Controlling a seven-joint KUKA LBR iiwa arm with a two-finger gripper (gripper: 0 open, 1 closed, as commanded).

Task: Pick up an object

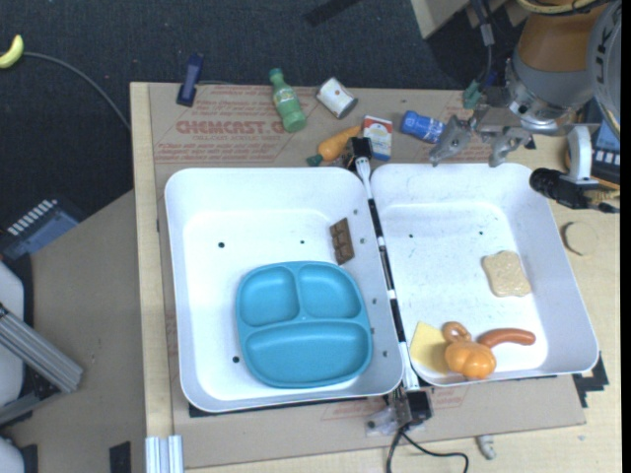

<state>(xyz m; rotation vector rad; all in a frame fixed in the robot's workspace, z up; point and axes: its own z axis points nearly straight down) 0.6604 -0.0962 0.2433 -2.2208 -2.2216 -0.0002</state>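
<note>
From the overhead camera we find the gripper (480, 143) hanging above the far rim of the right bin (552, 227), its two fingers (450, 144) spread apart with nothing between them. The grey arm (562, 42) with its orange band comes in from the upper right corner.

Taking the right bin as our landmark: inside it, toward the right wall, lies a pale biscuit-like piece (507, 273). Down at its near edge we have a little cluster: a yellow wedge (425, 347), an orange toy duck (465, 354) just beside it, and a reddish sausage (506, 338) touching the duck's right side. All of these sit well apart from the gripper.

Left of the right bin sits the left bin (197, 264), carrying a blue divided plate (302, 323) and a small brown chocolate piece (341, 239) close to the shared wall.

Beyond the right bin's far rim, on the board (232, 121), we see a blue can (422, 126) just left of the gripper, a small carton (377, 136), an orange item (336, 145), a white cup (336, 98) and a green bottle (288, 101).
</note>
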